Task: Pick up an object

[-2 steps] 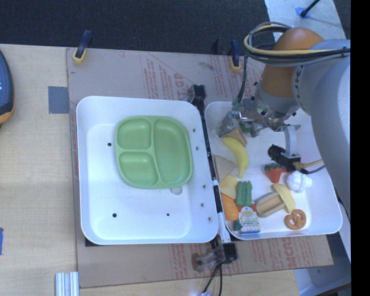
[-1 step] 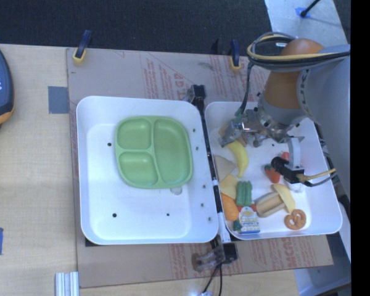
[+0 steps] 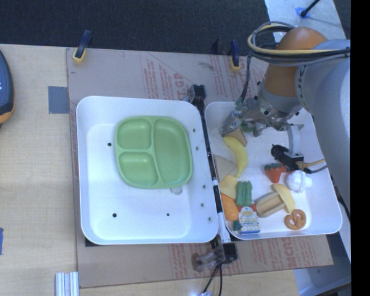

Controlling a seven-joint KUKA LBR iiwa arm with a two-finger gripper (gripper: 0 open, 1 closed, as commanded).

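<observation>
Apparently the two-finger gripper [image 3: 236, 127] hung low at the far end of the right shallow white bin [image 3: 320, 217], just above the top of the curved yellow toy banana [image 3: 238, 155]; whether the fingers were released or clenched could not be told, the wrist hid them, and nothing showed between them. Likely the arm [image 3: 294, 73] was lined up on the banana because it lay apart from the cluttered near end. There the green toy vegetable [image 3: 243, 192], orange toy carrot [image 3: 230, 209], brown pretzel [image 3: 295, 218] and white ball [image 3: 295, 180] crowded together. The left white bin [image 3: 98, 221] held a green divided plastic plate [image 3: 154, 151], probably a drop spot.
</observation>
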